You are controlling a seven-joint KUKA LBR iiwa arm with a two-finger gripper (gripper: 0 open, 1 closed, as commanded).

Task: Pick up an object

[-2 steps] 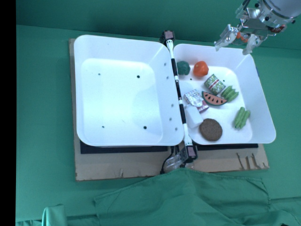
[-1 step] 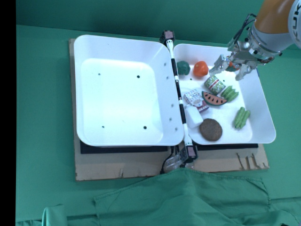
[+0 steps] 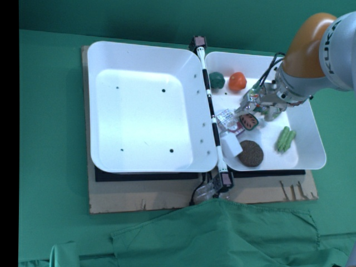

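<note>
Gripper (image 3: pixel 257 108) hung over the right bin (image 3: pixel 311 149), jaw state not discernible. Watermelon slice (image 3: pixel 248 121) lay just below it, at 7 o'clock. Advisable: descend straight, centre on slice, avoid packet (image 3: pixel 227 118) at 9 o'clock.

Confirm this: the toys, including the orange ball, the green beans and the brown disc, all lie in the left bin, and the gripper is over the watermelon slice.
One thing is wrong: the orange ball, green beans and brown disc lie in the right bin, not the left bin. The camera view shows this. The gripper is indeed over the watermelon slice.
</note>
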